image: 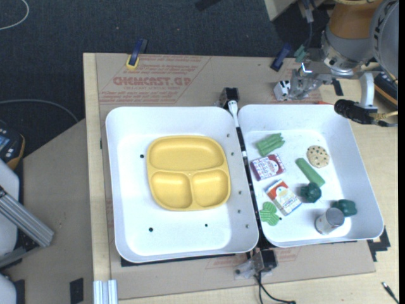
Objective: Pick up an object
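The right bin (354, 141) holds several small items: a green bean bundle (270, 144), a cookie (317, 156), a maroon packet (267, 167), a long green vegetable (309, 171) ending in a dark green lump (310, 193), a red and white carton (283, 197), a green leaf (269, 214), a grey can (329, 221) and a dark green cup (345, 206). My gripper (292, 87) hangs over the bench just beyond the bin's back rim, apart from all of them. Nothing shows in its grasp.
A yellow divided plate (188, 171) lies in the left bin (126, 189). The arm's orange band (354, 18) and wrist stand at the top right. A black clip (229, 96) sits where the bins meet at the back.
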`<action>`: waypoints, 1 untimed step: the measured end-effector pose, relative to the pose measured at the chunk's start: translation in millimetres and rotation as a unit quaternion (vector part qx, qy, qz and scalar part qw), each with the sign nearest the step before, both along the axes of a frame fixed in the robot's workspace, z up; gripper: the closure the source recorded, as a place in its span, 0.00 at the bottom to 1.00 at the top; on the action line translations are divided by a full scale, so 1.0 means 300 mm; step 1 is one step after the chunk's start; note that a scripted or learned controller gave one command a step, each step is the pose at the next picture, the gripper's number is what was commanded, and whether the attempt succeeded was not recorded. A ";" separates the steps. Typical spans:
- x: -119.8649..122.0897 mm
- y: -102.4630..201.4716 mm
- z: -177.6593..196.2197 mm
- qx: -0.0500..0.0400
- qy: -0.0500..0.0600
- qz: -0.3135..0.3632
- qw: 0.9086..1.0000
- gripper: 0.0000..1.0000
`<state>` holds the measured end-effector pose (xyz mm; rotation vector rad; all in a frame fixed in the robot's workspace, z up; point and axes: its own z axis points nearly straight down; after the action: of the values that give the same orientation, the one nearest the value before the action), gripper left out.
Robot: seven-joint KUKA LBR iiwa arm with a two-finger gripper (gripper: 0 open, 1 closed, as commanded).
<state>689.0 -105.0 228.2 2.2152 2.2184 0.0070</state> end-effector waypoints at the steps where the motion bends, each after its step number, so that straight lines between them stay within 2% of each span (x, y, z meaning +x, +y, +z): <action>1: -0.105 0.133 -0.032 0.002 0.006 0.001 1.000 1.00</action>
<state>657.5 -65.2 218.7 2.2202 2.2284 -0.0020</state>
